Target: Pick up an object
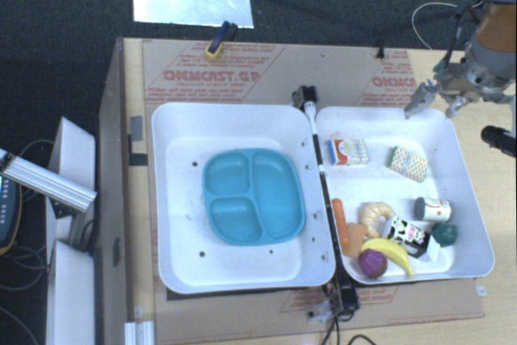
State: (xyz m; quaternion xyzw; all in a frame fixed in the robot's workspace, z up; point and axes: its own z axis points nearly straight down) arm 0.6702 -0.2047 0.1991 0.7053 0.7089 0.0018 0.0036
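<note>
Cardboard-topped counter [242, 65] carries two shallow white bins. I see the pincer [435, 101] spread wide, holding nothing, just beyond the right white bin's [468, 254] far rim. Inside that bin, near front: yellow curved banana [389, 251].

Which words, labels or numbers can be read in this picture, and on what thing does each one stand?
"CHEMCAST GP": red print on the board behind the left bin, repeated in part behind the right bin and along the front edge, too broken to read there.
Small carton in the right bin: red and blue print, too blurred to read.
Cow-patterned carton: no legible text.
Patterned packet: print too small to read.
</note>
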